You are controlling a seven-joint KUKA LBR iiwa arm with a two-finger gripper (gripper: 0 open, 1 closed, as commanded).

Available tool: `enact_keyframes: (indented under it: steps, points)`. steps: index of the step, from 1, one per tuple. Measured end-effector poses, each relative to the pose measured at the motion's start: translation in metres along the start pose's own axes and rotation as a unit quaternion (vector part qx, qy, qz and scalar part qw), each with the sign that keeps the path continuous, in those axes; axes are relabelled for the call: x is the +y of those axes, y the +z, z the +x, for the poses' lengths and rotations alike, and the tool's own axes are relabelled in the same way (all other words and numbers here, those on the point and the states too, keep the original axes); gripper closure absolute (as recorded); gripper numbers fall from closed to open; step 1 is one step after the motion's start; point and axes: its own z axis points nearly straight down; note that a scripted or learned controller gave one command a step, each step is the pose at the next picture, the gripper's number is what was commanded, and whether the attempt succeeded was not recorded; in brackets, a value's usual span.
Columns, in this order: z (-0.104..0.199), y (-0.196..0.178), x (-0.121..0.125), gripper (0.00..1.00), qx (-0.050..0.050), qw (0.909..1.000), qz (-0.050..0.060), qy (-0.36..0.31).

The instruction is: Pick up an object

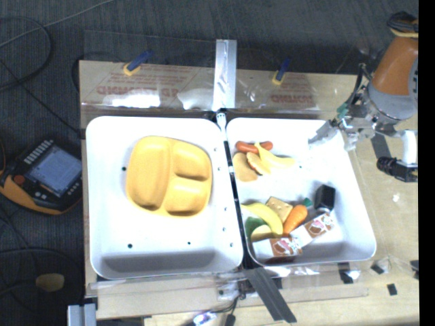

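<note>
Two shallow white bins are sitting side by side on the bench, the left bin and the right bin. Nearest the camera in the right bin, a small printed carton is lying tilted by the front wall, touching an orange plastic carrot and a yellow-green toy banana. A small black block is resting just beside them, toward the right wall. Further back, a pale yellow banana-shaped piece is overlapping a tan round slice, with a small red-orange sausage-shaped toy behind them near the far wall. The left bin is holding a large yellow moulded divided plate. The grey two-finger gripper is hanging over the far right corner of the right bin, well apart from the clutter and gripping nothing; its finger spacing cannot be judged. The orange band is showing above the wrist.
</note>
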Motion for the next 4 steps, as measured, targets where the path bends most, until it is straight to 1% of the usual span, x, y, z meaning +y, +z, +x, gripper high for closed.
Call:
enact_keyframes:
  steps: [1, 2, 3, 4]
  points:
    - [0.057, 0.096, 0.036, 0.00, -0.004, 0.9999, -0.001, 0.017]
    - [0.030, -0.004, 0.039, 0.00, -0.003, 0.9992, 0.000, -0.039]
    - [0.069, 0.090, 0.004, 0.00, -0.001, 0.9784, -0.001, -0.207]
    - [0.102, 0.098, 0.038, 0.00, -0.004, 0.9677, 0.003, -0.252]
